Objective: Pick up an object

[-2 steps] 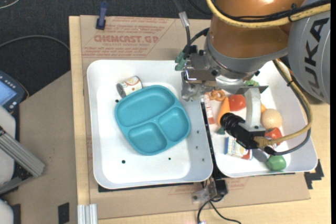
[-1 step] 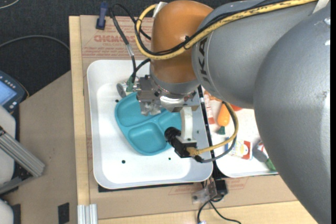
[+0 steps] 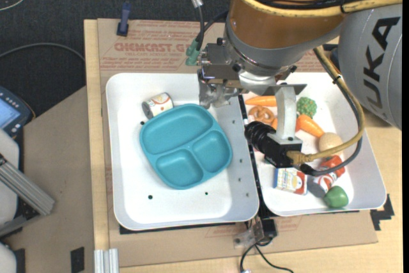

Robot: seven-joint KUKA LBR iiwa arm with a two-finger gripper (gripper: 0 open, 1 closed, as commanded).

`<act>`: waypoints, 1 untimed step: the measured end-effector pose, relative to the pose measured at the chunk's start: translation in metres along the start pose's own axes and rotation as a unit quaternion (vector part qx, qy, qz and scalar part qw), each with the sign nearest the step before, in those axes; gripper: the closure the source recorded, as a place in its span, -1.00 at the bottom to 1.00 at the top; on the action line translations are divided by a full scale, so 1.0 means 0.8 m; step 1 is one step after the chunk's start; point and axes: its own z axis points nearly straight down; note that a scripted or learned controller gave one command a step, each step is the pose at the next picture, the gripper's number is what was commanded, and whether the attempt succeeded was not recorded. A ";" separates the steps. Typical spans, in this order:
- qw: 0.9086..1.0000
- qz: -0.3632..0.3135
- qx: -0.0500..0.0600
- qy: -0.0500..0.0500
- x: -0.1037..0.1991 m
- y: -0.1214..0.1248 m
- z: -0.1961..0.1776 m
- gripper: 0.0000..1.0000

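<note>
Hanging over the left bin's [image 3: 121,156] far right corner, my gripper [image 3: 214,96] sits just above the teal divided plate [image 3: 185,145]; whether it's open or closed I cannot tell (my wrist blocks it). A small can [image 3: 157,103] lies beside the plate. Carrots [image 3: 310,124], broccoli [image 3: 307,105] and an egg [image 3: 330,141] crowd the right bin [image 3: 367,192].

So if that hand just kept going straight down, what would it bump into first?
Probably the far rim of the teal divided plastic plate in the left white bin, below the hand; depth is hard to judge.
</note>
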 end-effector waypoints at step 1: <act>1.000 0.005 0.016 -0.008 -0.058 0.034 0.181 1.00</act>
